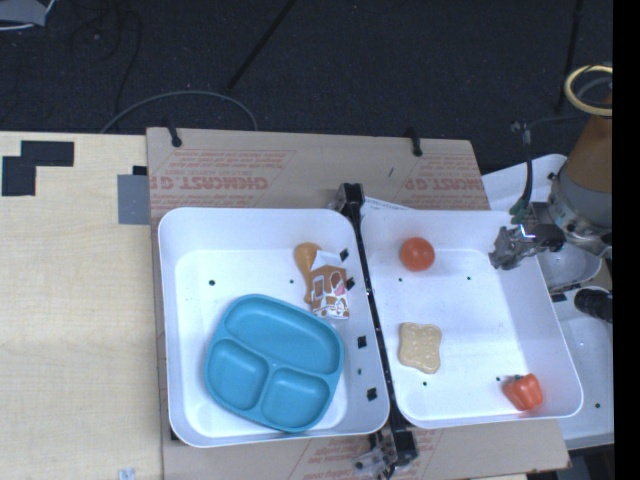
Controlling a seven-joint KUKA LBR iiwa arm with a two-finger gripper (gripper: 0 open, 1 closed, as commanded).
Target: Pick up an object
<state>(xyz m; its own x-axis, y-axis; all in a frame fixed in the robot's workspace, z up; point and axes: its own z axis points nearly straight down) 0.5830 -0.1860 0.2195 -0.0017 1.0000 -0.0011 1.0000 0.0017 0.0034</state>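
Observation:
The right bin (470, 408) holds a red ball-like tomato (417, 254) near its back, a beige toast-shaped piece (420, 347) in the middle and an orange-red pepper (524, 391) at the front right corner. In the left bin (185, 268) lie a blue divided plate (272, 361), a small patterned carton (329, 293) and a tan drumstick-like piece (306, 258). My gripper (508, 247) hovers over the right bin's back right rim, well right of the tomato, with nothing visibly held.
A black divider (362, 308) runs between the two bins. Cardboard (300, 173) lies under them. The arm's grey body with its orange band (590, 158) stands at the right edge. A wooden bench top (70, 298) spreads to the left.

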